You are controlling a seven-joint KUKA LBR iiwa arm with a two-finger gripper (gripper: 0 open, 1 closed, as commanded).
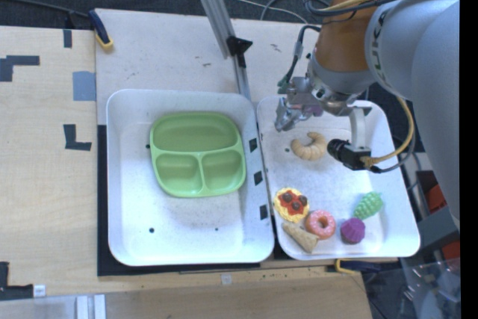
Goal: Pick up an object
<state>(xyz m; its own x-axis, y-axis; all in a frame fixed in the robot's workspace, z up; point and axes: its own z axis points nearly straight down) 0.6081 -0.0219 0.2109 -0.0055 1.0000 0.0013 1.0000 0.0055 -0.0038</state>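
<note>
Gripper (284, 120) hangs over the right bin (396, 160), beside the croissant (309, 147).

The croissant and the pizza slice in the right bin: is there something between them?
No. In the camera view, between the croissant and the pizza slice lies bare white floor of the right bin.

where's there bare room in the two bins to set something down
Left white bin: bare floor in front of the green three-compartment plastic tray and along its left wall. Right white bin: crowded in front by the toy pizza slice, pink doughnut, purple berry and green cone; the gripper hangs beside the tan croissant.
</note>
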